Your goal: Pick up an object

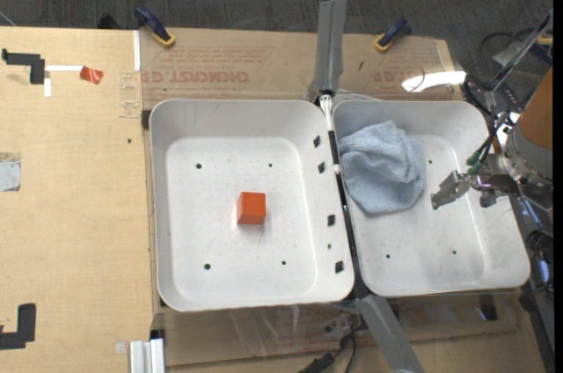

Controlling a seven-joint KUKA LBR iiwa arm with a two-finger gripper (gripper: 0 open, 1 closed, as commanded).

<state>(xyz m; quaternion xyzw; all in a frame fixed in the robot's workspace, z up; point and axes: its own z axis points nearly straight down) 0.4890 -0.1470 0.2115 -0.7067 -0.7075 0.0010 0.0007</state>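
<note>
cloth [380, 166], pale blue, crumpled in right bin [493, 274]; jaws [457, 186] beside it, state unclear

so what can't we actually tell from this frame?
- Gripper, camera view: small and blurred over the right bin; finger state unreadable, nothing visibly between them.
- Arm: cut off by the right edge; upper links out of sight.
- Blue cloth: crumpled; whatever lies under its folds is hidden.
- Orange block in the left bin: far faces hidden by its own body.
</note>
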